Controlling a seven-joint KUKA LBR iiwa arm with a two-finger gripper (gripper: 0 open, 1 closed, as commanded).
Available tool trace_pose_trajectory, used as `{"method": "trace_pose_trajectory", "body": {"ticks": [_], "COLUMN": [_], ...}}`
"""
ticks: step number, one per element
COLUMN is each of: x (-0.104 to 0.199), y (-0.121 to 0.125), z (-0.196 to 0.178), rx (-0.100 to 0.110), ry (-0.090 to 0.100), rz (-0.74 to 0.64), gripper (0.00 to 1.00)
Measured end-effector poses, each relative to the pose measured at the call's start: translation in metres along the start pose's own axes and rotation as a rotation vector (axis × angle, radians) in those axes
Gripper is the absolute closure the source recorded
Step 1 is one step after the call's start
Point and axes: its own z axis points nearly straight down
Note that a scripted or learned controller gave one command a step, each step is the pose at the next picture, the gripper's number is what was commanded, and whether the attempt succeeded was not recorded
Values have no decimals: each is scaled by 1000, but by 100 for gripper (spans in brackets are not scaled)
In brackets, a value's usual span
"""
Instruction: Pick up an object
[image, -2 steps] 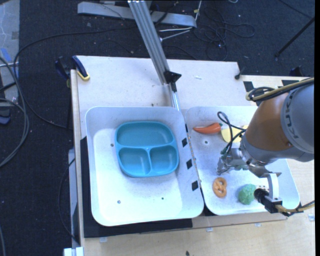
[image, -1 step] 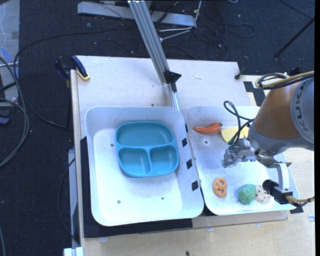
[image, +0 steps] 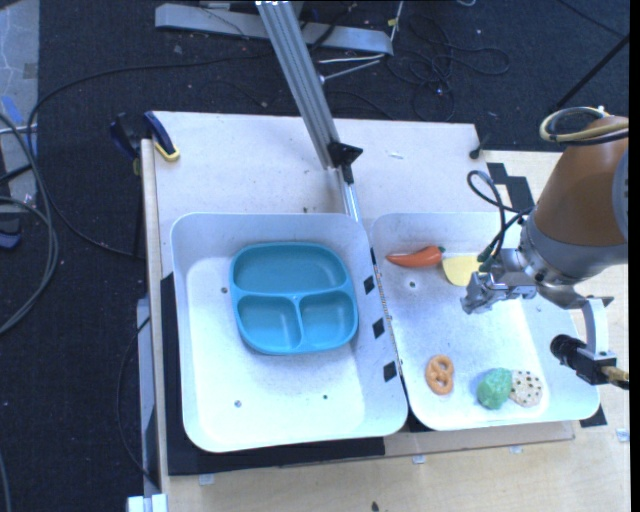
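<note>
Blue tray (image: 295, 297), orange carrot (image: 414, 257)

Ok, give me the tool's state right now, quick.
Tool: over the right bin beside the yellow piece; open or shut cannot be told, and nothing visibly held.

The two bins, the left bin (image: 200, 400) and the right bin (image: 560, 400), looked like matt white plastic, faintly speckled. In the left one a blue divided tray (image: 295, 297) showed smooth plastic with a soft sheen. The bench top (image: 250, 160) appeared as pale, matt board, lightly scuffed, with bare wood at its lower right edge. A ribbed metal rail (image: 305, 85) in the upper middle of the frame was dull grey. The arm's casing (image: 590, 205) at the right was glossy orange, catching highlights. The floor (image: 70, 250) at the left resembled dark, rough carpet.
</note>
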Motion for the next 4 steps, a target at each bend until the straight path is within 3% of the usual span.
{"method": "trace_pose_trajectory", "body": {"ticks": [1, 3, 4], "x": [0, 90, 135], "y": [1, -17, -32], "z": [-35, -14, -21], "rx": [-1, 3, 3], "ry": [0, 1, 2], "rz": [0, -1, -2], "gripper": [100, 100, 100]}}
